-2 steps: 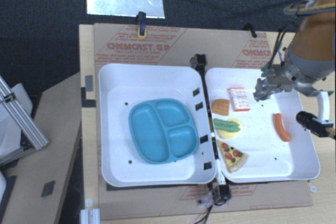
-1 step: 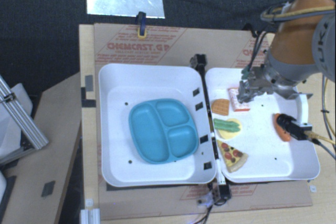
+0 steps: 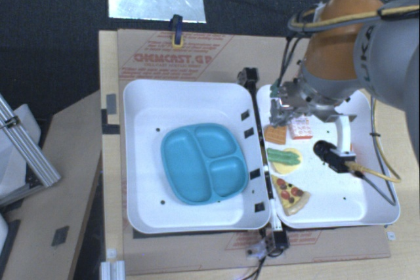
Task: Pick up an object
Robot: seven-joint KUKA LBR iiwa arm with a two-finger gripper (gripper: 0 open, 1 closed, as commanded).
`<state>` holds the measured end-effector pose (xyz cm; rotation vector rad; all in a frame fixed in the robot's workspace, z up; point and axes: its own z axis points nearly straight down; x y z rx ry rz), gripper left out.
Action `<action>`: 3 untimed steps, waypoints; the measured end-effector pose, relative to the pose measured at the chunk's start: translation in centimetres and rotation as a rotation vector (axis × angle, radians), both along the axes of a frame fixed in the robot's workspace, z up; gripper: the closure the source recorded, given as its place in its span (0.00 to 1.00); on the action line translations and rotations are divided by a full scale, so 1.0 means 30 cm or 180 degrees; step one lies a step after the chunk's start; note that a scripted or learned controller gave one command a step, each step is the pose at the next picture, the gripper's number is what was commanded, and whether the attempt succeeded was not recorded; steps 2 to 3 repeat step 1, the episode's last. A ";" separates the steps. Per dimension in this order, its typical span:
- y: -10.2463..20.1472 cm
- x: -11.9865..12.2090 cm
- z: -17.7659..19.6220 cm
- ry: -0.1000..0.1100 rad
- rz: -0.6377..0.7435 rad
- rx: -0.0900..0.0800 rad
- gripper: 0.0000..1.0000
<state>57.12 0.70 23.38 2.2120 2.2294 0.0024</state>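
Object for pickup: none is singled out by the task. Four candidates lie in the right bin [image 3: 374, 203], which serves here as the landmark.

To the left of the right bin, touching it along the shared rim, sits the left bin [image 3: 141, 141], holding a blue divided tray [image 3: 203, 162] near its middle. Both bins rest on the table [image 3: 79, 141].

Inside the right bin, along its left wall, three items lie in a column: an orange waffle-like piece [image 3: 276, 135] at the top, a green pod-shaped toy on a yellow backing [image 3: 285, 158] just below it, and a toy pizza slice [image 3: 291, 196] toward the bin's near-left corner. A red-and-white card [image 3: 301, 128] lies just beside the orange piece, further into the bin.

The end effector [image 3: 283, 113] stands over the bin's upper-left part, directly above the orange piece and the card. Whether it is wide, narrow or closed on anything cannot be told; nothing is seen held in it. A dark fitting with a yellow cable [image 3: 335, 157] hangs off the arm over the bin's middle.

Judgement: the step in hand is the approach or descent onto the orange piece or card. The next move calls for centring on one item alone, since the two lie close together, then closing and lifting straight up clear of the bin wall.
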 end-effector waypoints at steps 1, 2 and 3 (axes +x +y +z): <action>0.164 0.023 -0.037 0.0001 0.0000 0.0001 1.00; 0.164 0.023 -0.037 0.0001 0.0000 0.0001 1.00; 0.164 0.023 -0.037 0.0001 0.0000 0.0001 1.00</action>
